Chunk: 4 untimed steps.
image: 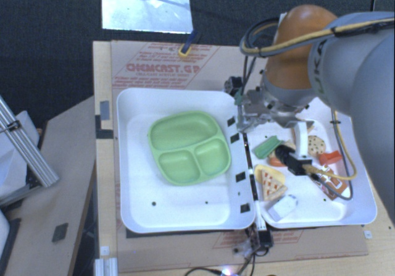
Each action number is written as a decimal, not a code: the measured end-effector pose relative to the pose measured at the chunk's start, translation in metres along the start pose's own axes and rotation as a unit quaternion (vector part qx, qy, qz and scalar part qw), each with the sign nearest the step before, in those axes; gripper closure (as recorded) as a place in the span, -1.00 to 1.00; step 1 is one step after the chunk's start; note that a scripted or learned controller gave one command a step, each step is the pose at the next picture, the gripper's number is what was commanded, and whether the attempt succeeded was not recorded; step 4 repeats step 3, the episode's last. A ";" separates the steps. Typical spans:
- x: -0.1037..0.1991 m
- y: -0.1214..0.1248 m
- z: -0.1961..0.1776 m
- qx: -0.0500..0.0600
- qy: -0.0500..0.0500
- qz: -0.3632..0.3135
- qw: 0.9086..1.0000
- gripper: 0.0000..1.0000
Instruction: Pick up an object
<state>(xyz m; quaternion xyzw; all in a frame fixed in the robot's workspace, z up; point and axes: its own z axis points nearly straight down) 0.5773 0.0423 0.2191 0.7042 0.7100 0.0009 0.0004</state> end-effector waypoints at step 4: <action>0.008 -0.003 -0.011 0.001 0.000 0.002 1.000 1.00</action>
